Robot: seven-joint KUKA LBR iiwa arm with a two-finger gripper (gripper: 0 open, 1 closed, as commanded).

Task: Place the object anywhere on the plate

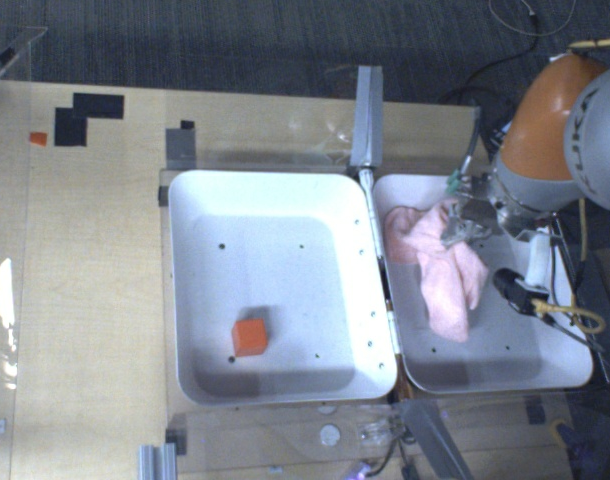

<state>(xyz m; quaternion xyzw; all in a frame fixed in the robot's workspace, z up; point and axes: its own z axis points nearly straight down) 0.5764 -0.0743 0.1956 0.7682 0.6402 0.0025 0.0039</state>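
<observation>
Nearest the camera, along the front of the pale wooden bench (pixel 85 298): two shallow white bins side by side, meeting along their inner walls. In the left bin (pixel 285 183), toward its front left corner: small orange cube (pixel 250 337), alone on the white floor and clear of every wall. In the right bin (pixel 505 368), farther back and close against the inner wall: crumpled pink cloth (pixel 447 283), spread from the far left corner down toward the bin's middle. Directly over the cloth's upper part: gripper (pixel 465 226), lowered to the fabric and apparently touching it; width of its opening indeterminate from this angle. Behind it, entering from the right: grey arm with orange band (pixel 545 118). Beyond the bins: grey bar (pixel 367 118) on the line between them. At the bench's far left: black L-shaped mark (pixel 85 116) beside a small orange square (pixel 38 139). Farthest of all: dark floor with a thin looped cable (pixel 530 10)
</observation>
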